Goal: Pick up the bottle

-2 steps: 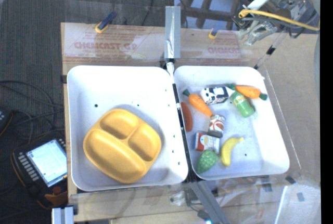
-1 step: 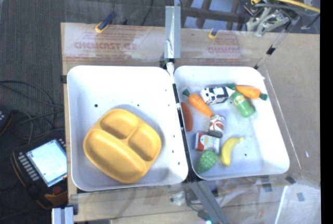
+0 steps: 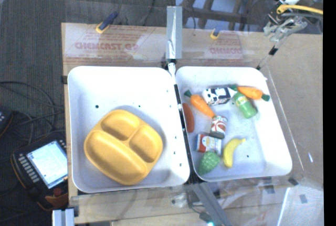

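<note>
A green bottle (image 3: 245, 106) with a yellowish label lies on its side in the right bin (image 3: 278, 151), near that bin's far right corner. An orange carrot (image 3: 250, 92) rests just behind it and a black-and-white cow-patterned item (image 3: 219, 95) lies to its left. My gripper (image 3: 282, 25) hangs high at the top right, outside the bin and well beyond its far right corner, away from the bottle. Nothing is seen in it.
The right bin also holds a second carrot (image 3: 201, 105), a red sausage-like piece (image 3: 188, 117), two small red-and-white cans (image 3: 219, 125) (image 3: 210, 143), a banana (image 3: 232, 151) and a green bumpy fruit (image 3: 208, 162). A yellow divided plate (image 3: 124, 145) lies in the left bin (image 3: 84, 88).
</note>
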You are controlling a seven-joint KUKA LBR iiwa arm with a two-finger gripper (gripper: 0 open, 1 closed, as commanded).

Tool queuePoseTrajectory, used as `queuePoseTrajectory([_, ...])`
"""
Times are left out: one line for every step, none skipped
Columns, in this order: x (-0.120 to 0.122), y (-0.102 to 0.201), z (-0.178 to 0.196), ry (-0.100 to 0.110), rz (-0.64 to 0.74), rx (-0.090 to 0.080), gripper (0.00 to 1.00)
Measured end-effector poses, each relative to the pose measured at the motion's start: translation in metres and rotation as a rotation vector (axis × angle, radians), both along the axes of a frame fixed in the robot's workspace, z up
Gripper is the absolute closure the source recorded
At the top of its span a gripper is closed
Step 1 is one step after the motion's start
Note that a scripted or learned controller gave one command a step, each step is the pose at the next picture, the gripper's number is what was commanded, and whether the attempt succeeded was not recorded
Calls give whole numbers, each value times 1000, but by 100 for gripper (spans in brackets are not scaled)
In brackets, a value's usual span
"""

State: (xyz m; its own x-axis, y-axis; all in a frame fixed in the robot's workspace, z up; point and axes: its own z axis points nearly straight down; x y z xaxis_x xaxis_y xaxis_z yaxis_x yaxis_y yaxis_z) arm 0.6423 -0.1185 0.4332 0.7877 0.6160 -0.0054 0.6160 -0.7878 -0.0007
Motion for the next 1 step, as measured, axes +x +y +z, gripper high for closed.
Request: queuePoseTrajectory([14,-44,0,-1,45,0,100])
